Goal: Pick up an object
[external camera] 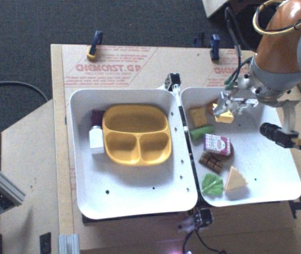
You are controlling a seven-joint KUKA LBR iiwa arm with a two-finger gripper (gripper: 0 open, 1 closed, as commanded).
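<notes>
The grey arm with its orange band reached in over the right bin (277, 165), and its two-finger gripper (226, 109) hung at that bin's far left corner, just over a small yellow wedge-shaped block (225, 117); whether the block sat between the jaws or merely beneath them could not be told, nor how far the jaws stood apart. That block looked light and stiff, probably a toy piece of cheese with smooth, rather slippery faces, best taken across its two flat sides and not on the sloping one. Close beside it lay a tan square slice like toast (197, 116), and nearer the bin's left wall a green pod-shaped piece (202, 132), a red and white carton (217, 144), a brown chocolate-like bar (211, 162), a green leaf (212, 184) and a pale wedge (236, 179) toward the near edge. The crowding near the far left corner left little room for the jaws to spread. The left bin (87, 194) carried a yellow divided plate (136, 134) with a small white bottle (96, 139) at its left edge. Both bins sat on a pale board (60, 142) printed in red, clamped at its far edge, with dark floor beyond.
</notes>
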